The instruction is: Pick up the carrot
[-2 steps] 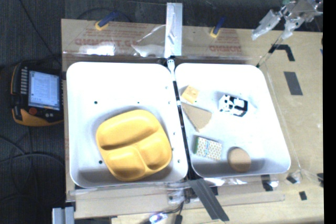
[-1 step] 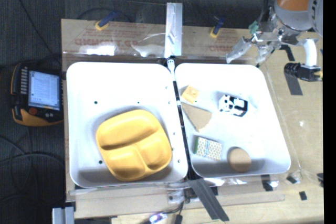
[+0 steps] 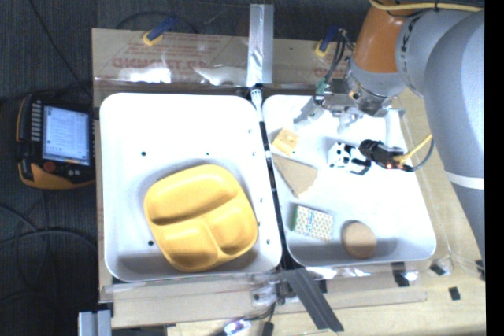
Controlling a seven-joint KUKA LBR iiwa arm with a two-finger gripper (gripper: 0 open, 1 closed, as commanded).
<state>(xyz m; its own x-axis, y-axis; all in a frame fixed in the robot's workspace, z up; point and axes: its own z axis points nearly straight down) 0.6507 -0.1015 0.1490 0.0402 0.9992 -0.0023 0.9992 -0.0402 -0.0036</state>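
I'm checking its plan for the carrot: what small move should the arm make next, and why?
Probably raise the tool a little: it hangs over the right bin's far end, and I cannot tell whether the tan wedge is the carrot.

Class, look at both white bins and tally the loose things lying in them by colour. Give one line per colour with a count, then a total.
Yellow: 2, the divided plate in the left bin and the small block in the right bin.
Tan or brown: 2, the wedge and the round piece.
Green and white: 1, the patterned packet.
Total: 5
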